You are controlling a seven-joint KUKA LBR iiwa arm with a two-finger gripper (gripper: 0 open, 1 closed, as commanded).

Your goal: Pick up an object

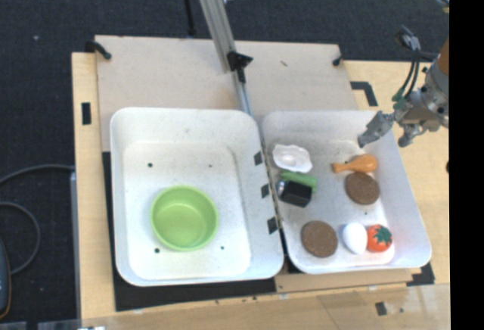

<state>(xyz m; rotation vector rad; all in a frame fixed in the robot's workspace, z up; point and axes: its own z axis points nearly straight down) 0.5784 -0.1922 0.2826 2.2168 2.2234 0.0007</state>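
surface (pixel 87 169): tan board carrying two shallow white bins side by side.
left bin (pixel 128 132): holds a green bowl (pixel 184 218) near its front, well apart from everything else.
right bin (pixel 318 124): holds all the small things, so the object to pick is most likely here.
left column of the right bin: a crumpled white piece (pixel 292 158), and just in front of it a black and green block (pixel 296 190).
front row: a brown disc (pixel 318 238), a white egg (pixel 354 238) and a red tomato (pixel 380 238), the egg and tomato touching.
right middle: an orange drumstick (pixel 357 165) with a second brown disc (pixel 362 188) just in front of it.
end effector (pixel 395 129): fingers spread apart and grasping nothing, raised near the bin's back right edge, just behind the drumstick.
progress: nothing lifted yet; this looks like the approach.
risk, crowding: drumstick and disc lie so close that a descent between them could shove one aside and close on air.
risk, shape: the discs look flat and the egg round, so fingers may slide off either.
risk, wall: a drop near the bin's rim could land a finger on it.
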